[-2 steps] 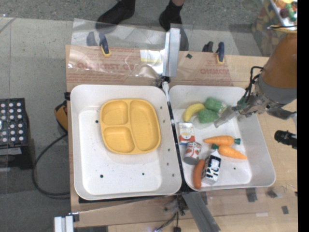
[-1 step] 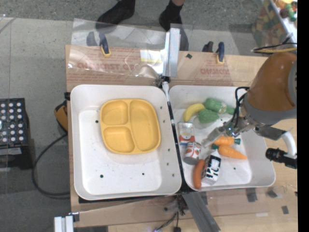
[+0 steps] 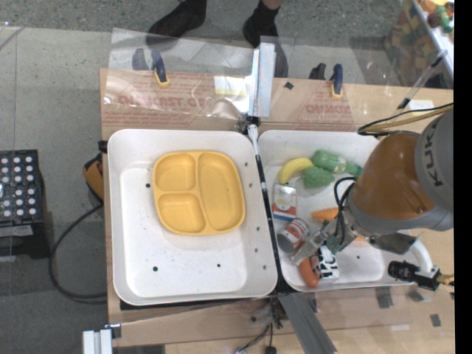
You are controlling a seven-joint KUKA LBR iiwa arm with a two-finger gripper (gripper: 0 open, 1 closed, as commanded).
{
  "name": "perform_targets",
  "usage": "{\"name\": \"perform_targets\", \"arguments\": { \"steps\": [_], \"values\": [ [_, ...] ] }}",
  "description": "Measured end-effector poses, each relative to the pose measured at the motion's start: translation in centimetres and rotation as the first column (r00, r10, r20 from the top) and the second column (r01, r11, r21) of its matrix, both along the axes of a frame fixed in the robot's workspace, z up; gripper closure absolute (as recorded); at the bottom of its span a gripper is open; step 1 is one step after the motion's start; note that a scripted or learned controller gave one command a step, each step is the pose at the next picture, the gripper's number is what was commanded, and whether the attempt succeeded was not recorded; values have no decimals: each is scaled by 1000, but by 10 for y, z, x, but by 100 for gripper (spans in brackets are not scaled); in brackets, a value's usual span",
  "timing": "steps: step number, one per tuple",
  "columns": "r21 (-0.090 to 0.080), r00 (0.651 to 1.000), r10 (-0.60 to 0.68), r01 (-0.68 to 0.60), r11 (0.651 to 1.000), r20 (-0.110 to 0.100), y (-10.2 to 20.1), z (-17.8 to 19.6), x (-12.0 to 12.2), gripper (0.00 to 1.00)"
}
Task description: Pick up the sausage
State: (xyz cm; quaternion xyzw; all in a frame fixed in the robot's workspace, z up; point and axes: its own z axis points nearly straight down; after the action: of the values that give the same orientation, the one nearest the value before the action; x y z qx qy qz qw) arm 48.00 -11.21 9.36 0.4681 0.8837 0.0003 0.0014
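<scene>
The gripper [image 3: 327, 251] is low in the right bin [image 3: 369, 147], down among the clutter near the front wall, and whether it is spread or clenched cannot be told from this angle. The sausage [image 3: 309, 272], a reddish-orange piece, lies at the bin's front edge, just beside a black-and-white item [image 3: 327, 265] that sits under the gripper; nothing can be seen gripped. Next to them, toward the divider, rests a can [image 3: 295, 234] on its side, and behind it a small carton [image 3: 285, 198]. A carrot [image 3: 324, 214] lies close to the wrist. Farther back, a banana [image 3: 293, 169] curves beside two green vegetables [image 3: 322, 169]. The arm [image 3: 402, 179], with its orange band, looms over the bin's right half. Over in the left bin [image 3: 133, 264], a yellow tray [image 3: 199, 192] with three compartments sits toward the back. Both bins rest on the worktop [image 3: 310, 102], where clear plastic sheeting is held by blue clamps [image 3: 158, 68].
</scene>
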Motion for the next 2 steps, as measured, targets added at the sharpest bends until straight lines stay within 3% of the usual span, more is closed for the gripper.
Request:
{"name": "perform_targets", "arguments": {
  "steps": [1, 2],
  "values": [
    [2, 933, -359, 359, 933, 3, 21, 0, 1, 0],
    [2, 932, -362, 362, 932, 7, 20, 10, 2, 100]
  ]
}}
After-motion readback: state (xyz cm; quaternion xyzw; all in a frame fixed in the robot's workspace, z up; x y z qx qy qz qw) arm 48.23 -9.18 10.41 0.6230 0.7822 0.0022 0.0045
